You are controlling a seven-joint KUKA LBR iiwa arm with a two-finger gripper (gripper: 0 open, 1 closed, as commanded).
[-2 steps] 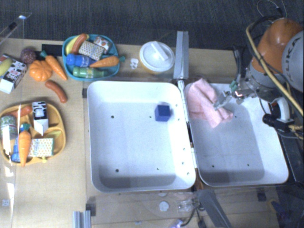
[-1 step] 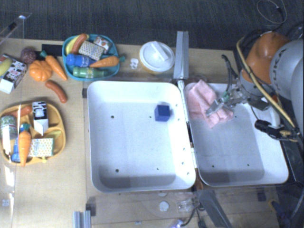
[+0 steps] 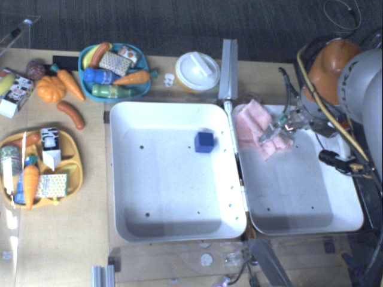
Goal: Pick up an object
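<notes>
A crumpled pink cloth [image 3: 254, 124] lies in the back left corner of the right bin [image 3: 311, 208]. My gripper [image 3: 276, 131] is low over the cloth's right part and touches or nearly touches it; the grey arm with its orange band [image 3: 335, 64] reaches in from the right. A small blue cube [image 3: 204, 141] sits alone in the left bin [image 3: 161, 202], right of its middle.
A metal divider post [image 3: 227, 70] stands between the bins at the back. Behind the left bin are a white lidded bowl [image 3: 197, 70] and a blue bowl of toy food [image 3: 114, 70]. A yellow tray of toy food [image 3: 42, 169] and loose toy vegetables [image 3: 60, 91] lie at the left.
</notes>
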